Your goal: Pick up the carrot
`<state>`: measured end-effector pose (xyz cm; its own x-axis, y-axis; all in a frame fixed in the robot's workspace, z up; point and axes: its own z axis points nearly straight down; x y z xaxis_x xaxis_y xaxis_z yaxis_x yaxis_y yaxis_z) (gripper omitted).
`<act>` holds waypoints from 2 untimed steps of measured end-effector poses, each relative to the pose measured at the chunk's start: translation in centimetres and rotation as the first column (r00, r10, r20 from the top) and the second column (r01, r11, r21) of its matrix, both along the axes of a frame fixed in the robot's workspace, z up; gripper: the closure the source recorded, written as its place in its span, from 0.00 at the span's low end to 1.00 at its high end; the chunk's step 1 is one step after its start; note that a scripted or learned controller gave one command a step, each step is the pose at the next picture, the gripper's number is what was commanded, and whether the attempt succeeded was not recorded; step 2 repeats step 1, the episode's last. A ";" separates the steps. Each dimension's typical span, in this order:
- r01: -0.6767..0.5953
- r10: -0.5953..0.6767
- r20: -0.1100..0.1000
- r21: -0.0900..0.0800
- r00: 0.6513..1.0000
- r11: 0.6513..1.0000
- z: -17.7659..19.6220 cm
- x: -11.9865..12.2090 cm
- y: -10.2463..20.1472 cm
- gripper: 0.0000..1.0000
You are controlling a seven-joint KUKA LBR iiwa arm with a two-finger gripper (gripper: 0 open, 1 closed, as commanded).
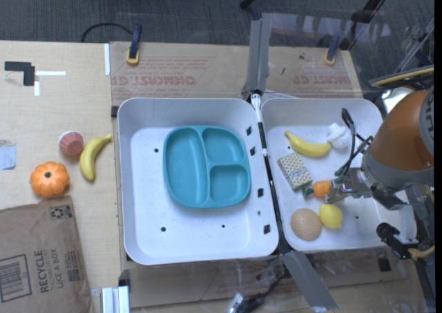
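You see the carrot (322, 188) lying in the right bin (366, 232), an orange piece just right of the sponge (295, 170) and just above the lemon (331, 215). The end effector (336, 190) sits low in that bin, right beside the carrot on its right, close enough that they look to be touching. From this slant you cannot tell how wide it stands or whether it has any grip on the carrot; the metal parts blur together there. The arm (407, 142) comes in from the right of the carrot, its orange band bulging over the bin's right rim.

Around the carrot you have more clutter. A banana (308, 145) lies above it, past the sponge, and a white crumpled thing (338, 135) sits up and to the right of the carrot, near the banana's tip. An egg-shaped tan ball (305, 224) rests below and slightly left of the carrot, touching the lemon's left side.

Left of the carrot, across the divide between bins, the left bin (138, 166) holds a teal tray (207, 166) with three compartments. Far left of the carrot, out on the table (55, 97), you find a second banana (92, 156), a pink cupcake (71, 144) beside it, a small pumpkin (50, 179) below them, and a brown paper bag (38, 256) at the table's lower corner.
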<state>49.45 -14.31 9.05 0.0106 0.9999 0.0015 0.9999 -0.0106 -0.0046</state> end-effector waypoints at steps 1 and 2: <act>0.263 -0.263 0.002 -0.003 0.965 0.965 10.0 -1.7 5.9 1.00; 0.263 -0.263 0.002 -0.003 0.965 0.965 10.0 -1.7 5.9 1.00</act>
